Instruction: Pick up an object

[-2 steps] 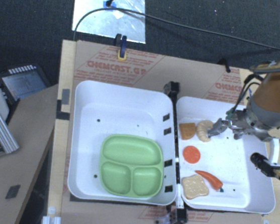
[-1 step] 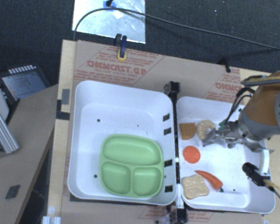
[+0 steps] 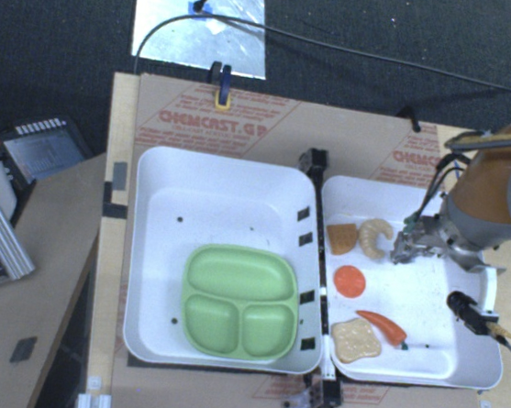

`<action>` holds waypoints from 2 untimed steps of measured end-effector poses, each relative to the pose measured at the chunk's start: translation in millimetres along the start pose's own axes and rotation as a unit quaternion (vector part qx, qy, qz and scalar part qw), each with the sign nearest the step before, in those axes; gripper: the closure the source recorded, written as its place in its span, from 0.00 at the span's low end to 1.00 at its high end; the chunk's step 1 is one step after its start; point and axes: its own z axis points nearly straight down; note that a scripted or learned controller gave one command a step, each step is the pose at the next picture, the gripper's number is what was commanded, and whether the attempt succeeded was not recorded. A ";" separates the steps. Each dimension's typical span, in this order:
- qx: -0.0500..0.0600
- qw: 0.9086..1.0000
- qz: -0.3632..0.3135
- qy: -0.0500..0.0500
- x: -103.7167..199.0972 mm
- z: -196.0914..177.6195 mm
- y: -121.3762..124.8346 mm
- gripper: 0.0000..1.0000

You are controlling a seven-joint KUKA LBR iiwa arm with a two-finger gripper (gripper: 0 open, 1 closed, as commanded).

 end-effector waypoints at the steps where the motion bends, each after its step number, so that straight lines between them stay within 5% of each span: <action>1: -0.001 1.000 0.000 0.000 3.1 -45.2 -2.5 1.00; 2: -0.002 1.000 0.000 -0.001 -5.2 -106.5 3.0 1.00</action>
